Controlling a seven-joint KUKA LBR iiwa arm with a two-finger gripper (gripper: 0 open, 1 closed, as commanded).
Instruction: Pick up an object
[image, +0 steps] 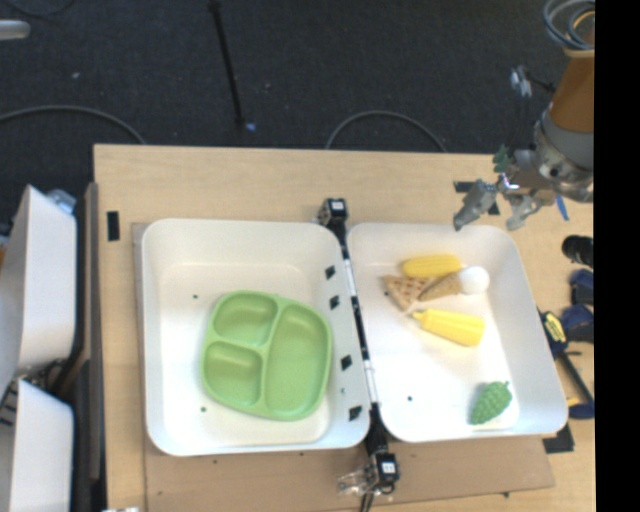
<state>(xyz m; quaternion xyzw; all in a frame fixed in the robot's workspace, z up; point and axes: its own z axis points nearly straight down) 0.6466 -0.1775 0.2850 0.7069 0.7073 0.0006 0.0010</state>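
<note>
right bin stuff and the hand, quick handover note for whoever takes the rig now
Hand: open, holding nothing, above the right bin's far right corner.
Right bin: two yellow corn cobs, a tan waffle cone and a white ball clustered near its far end; a green bumpy toy near its front right.
Left bin: green divided plate.
Done: no pick yet.
Left: descend, grasp one object, lift.

The arm (570, 95) shows an orange band over a grey, rounded wrist collar. Pale looped cables sit at its upper end. Below the collar, the pincer (497, 212) is dull grey metal, with small blue marks along its right side.
</note>
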